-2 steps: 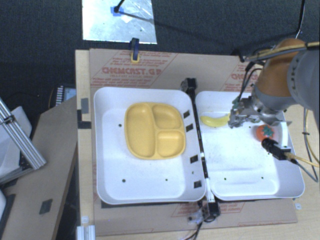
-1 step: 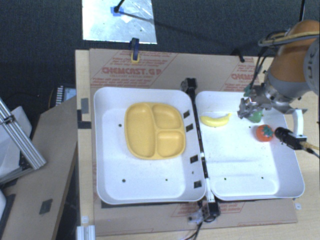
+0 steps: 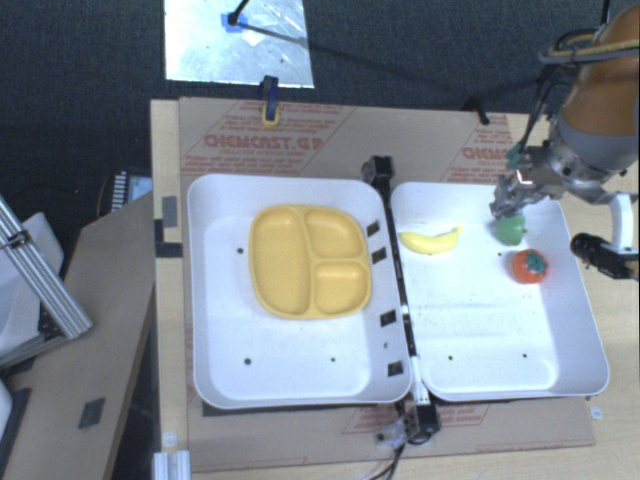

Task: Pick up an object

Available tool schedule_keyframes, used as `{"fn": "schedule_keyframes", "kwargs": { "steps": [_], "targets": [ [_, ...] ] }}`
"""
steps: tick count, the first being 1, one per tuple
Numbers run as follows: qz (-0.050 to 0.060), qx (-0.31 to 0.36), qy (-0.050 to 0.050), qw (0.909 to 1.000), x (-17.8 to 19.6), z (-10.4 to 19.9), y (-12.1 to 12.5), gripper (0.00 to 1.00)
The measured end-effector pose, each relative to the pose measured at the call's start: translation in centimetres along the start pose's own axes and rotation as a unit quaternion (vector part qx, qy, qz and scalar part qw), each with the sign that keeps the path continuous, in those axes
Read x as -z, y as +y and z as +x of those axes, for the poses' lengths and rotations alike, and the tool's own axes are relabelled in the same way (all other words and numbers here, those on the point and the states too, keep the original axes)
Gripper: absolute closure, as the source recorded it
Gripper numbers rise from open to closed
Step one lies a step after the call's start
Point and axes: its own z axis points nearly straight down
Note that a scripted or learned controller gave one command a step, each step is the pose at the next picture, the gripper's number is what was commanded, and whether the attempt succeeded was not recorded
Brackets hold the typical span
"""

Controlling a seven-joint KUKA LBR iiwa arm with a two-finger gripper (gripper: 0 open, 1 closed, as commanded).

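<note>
claw (image 3: pixel 508 208) state: cannot tell | over green object (image 3: pixel 511 230), right bin (image 3: pixel 500 363) | banana (image 3: pixel 430 240) lies left-right

gripper (image 3: pixel 507 206) over green object (image 3: pixel 511 230) | right bin (image 3: pixel 560 368): banana (image 3: pixel 430 240), tomato (image 3: pixel 529 266) | left bin (image 3: pixel 215 358): yellow tray (image 3: pixel 308 261)

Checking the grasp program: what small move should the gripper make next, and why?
Probably a short descent, then closing. The gripper hovers directly over the small green round object in the right white bin, and nothing visibly sits between its fingers yet.
</note>
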Motion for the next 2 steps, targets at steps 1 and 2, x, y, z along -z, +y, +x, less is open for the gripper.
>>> {"fn": "schedule_keyframes", "kwargs": {
  "steps": [1, 2],
  "targets": [
    [0.003, 0.002, 0.001, 1.0000, -1.5, 6.0, 0.5, 1.00],
    [0.003, 0.002, 0.001, 1.0000, -1.6, 10.6, 0.5, 1.00]
  ]
}}
